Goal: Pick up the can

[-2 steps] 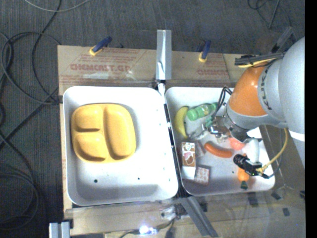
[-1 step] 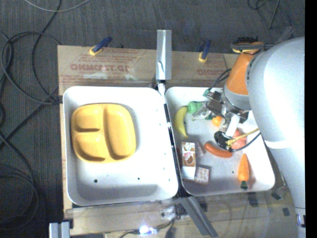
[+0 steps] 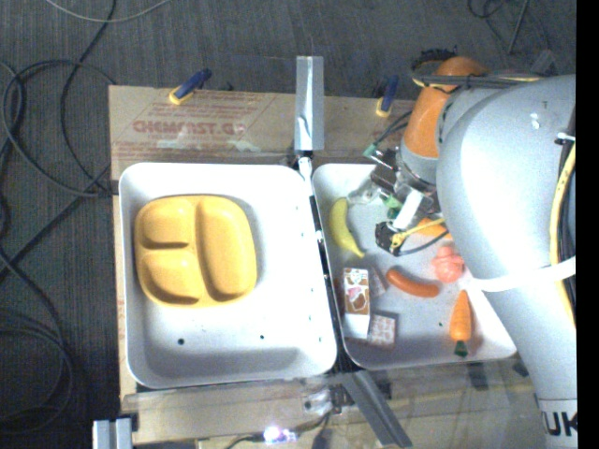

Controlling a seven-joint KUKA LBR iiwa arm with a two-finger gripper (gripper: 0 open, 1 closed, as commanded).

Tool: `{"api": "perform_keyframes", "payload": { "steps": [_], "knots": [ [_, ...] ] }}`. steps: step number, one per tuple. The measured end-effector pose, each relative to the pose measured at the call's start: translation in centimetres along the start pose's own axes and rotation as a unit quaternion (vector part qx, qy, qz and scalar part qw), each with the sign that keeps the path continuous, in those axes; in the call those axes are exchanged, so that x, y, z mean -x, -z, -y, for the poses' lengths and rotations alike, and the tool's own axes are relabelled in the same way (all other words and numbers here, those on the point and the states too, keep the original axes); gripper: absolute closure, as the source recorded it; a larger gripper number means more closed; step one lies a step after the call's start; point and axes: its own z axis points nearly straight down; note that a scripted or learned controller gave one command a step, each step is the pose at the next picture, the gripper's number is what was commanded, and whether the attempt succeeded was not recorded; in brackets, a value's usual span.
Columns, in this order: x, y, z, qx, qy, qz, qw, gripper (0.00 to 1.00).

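Observation:
A small can with a brown and white label lies in the right bin, near its left wall. My gripper hangs over the far part of that bin, above and to the right of the can, clear of it. A yellow banana lies between the gripper and the can. The big grey arm covers the bin's right side.
A small brown packet lies just below the can. A red sausage, a pink toy and an orange carrot lie to its right. The left bin holds a yellow divided plate.

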Motion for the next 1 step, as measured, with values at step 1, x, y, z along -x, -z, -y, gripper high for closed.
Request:
{"api": "perform_keyframes", "payload": {
  "steps": [1],
  "knots": [
    [-0.3,3.39,0.41,-0.003,-0.049,-0.001,0.9988,0.0]
  ]
}}
